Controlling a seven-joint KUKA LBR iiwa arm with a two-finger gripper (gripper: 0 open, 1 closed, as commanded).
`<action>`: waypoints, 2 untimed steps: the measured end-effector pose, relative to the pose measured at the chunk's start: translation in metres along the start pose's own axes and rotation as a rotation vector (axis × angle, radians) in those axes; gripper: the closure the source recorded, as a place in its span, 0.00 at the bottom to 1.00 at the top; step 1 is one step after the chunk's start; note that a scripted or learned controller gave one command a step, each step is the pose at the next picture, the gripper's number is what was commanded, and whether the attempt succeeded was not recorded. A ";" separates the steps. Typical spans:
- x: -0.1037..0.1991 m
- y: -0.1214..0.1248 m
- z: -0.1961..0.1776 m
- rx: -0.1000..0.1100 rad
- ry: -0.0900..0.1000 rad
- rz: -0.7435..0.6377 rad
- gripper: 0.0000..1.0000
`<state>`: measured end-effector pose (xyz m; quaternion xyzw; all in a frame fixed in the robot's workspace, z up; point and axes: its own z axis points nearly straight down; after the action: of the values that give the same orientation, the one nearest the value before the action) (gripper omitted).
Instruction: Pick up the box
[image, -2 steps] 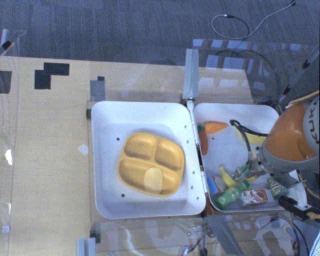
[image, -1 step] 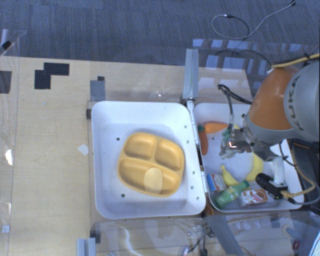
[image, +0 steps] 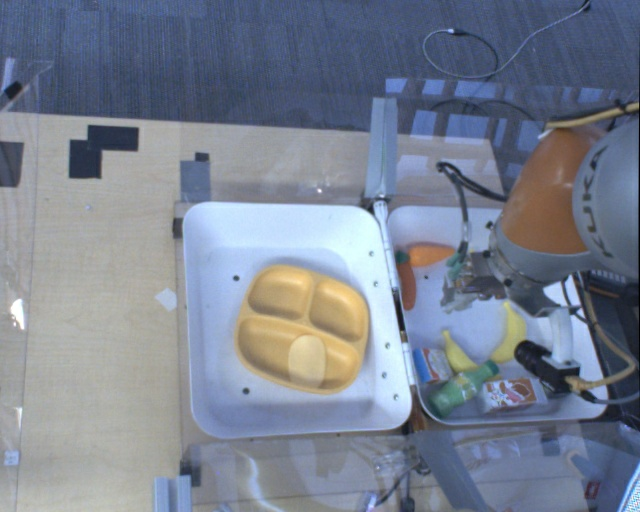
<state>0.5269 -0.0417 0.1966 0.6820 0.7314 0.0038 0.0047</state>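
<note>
I hover my gripper (image: 462, 293) over the right bin (image: 425, 225) — whether it's clenched, I cannot tell. The box (image: 512, 395) lies near the front edge — beside a green bottle (image: 460, 388).

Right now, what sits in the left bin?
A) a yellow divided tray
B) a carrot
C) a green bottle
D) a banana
A: the yellow tray lies in the left bin; the bottle, banana and carrot are in the right bin.

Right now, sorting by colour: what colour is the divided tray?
Yellow tray, camera view.
</note>
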 end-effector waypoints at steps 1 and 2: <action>0.000 0.000 0.000 0.000 0.000 0.000 0.00; -0.013 -0.026 0.012 0.008 0.001 -0.048 0.00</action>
<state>0.5022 -0.0570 0.1845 0.6641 0.7477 0.0010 0.0016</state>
